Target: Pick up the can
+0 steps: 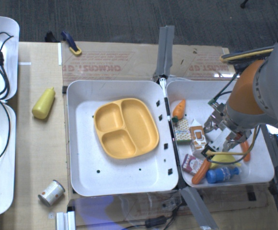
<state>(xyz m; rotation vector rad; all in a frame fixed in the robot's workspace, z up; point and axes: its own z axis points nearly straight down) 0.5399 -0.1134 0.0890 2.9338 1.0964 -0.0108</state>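
Metal can [51, 192] lies tipped on your worktop [43, 143], outside the left bin [76, 128]: light, stiff, slick, prone to roll; grip across its sides. Farther right, your pincer [214, 145] sits among clutter, state unreadable.

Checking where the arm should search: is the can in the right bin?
No: the can lies on its side on the bench, outside the left bin's lower left corner, far from the gripper.
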